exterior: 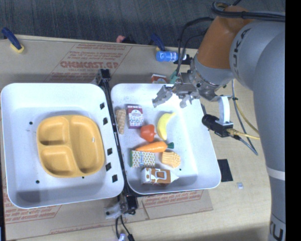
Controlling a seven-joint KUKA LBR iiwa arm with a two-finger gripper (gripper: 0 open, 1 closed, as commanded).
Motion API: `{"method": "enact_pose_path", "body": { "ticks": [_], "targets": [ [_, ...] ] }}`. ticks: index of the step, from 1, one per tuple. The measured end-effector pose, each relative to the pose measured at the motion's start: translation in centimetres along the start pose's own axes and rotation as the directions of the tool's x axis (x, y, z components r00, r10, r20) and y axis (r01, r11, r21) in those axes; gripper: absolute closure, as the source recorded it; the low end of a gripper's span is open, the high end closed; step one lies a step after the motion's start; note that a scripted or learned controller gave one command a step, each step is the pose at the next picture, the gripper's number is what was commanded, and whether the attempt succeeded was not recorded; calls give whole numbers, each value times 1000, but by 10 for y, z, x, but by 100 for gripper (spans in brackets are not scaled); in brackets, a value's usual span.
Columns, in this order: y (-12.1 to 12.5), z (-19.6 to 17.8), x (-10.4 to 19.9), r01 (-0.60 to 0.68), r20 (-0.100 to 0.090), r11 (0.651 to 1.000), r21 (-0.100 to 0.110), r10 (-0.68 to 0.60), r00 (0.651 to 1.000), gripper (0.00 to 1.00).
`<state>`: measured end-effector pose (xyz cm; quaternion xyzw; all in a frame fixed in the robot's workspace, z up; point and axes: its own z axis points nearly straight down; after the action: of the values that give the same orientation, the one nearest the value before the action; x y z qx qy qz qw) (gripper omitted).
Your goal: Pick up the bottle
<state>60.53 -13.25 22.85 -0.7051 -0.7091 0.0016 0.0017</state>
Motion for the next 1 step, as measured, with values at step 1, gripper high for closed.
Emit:
{"method": "enact_pose_path", "body": {
  "ticks": [1],
  "targets": [
    [51,-74,58,-309,0,951,-2,309,951,0]
  ]
}}
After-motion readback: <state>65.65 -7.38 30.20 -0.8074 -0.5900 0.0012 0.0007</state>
